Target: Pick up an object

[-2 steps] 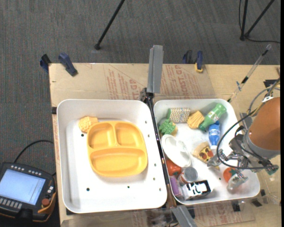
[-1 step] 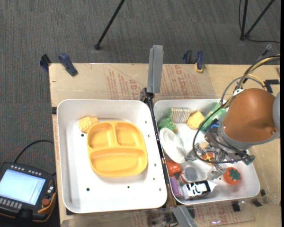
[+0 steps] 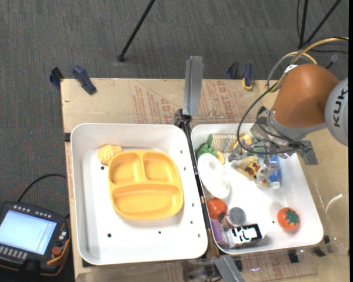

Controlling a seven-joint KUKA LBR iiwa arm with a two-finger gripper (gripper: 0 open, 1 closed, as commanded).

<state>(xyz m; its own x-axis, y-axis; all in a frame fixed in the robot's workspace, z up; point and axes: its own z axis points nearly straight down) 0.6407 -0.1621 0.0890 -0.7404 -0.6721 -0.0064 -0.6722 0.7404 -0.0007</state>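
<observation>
Tool (image 3: pixel 265 160) is positioned low in right bin (image 3: pixel 309 187), over cluttered items near a blue-capped bottle (image 3: pixel 273 175); grip state cannot be determined. Yellow divided plate (image 3: pixel 146 184) is located in left bin (image 3: pixel 85 216).

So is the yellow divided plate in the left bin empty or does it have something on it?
Empty. All three compartments of the yellow plate show bare yellow; the small yellow corn-like toy lies beside its upper left corner on the bin floor.
</observation>
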